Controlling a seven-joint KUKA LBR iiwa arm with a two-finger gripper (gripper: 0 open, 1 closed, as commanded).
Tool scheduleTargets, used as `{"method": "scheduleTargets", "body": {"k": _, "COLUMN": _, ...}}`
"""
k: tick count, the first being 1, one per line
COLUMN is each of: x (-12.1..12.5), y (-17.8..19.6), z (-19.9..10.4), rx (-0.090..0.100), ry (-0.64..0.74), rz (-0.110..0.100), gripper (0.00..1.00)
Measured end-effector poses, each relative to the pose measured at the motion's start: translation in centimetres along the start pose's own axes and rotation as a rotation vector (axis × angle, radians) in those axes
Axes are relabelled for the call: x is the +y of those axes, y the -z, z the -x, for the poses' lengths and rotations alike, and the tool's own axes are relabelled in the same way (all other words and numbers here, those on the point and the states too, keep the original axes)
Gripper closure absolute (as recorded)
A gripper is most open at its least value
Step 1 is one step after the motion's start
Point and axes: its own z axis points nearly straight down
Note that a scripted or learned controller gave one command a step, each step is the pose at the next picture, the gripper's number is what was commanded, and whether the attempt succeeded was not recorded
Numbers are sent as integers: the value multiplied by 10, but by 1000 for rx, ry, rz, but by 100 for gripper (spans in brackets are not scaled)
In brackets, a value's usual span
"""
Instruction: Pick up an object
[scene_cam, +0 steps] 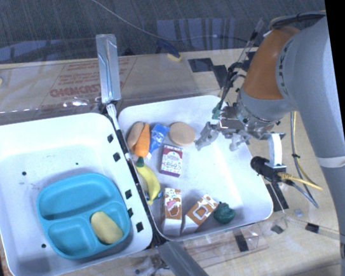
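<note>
Nearest the lens, the wrist of the grey arm [296, 64] w/ its orange band hangs over the right bin [246, 203]. The pincer [218, 130] sits low over the bin's upper right; whether it is spread or pressed together can't be told from here, and nothing shows in it. No object is up yet. Your closest pick, by the look of it: the tan round bun [182, 132], just left of the pincer, lying apart from its neighbours. It looks smooth, domed, likely soft, so centre over it, come straight down, close gently. Further left, the small red-and-white carton [171, 161] and orange item [141, 140] crowd the divider; harder to clear, I'd say.
</note>
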Motion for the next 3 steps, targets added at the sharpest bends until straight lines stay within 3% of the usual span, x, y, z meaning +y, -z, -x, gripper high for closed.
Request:
{"method": "scheduleTargets", "body": {"k": 1, "x": 40, "y": -11, "z": -70, "rx": 0, "ry": 223, "rz": 6, "gripper": 0}}
{"method": "scheduleTargets", "body": {"k": 2, "x": 69, "y": -63, "z": -105, "rx": -16, "ry": 315, "rz": 22, "gripper": 0}}
{"method": "scheduleTargets", "body": {"k": 3, "x": 67, "y": -56, "z": -112, "rx": -7, "ry": 324, "rz": 16, "gripper": 100}}
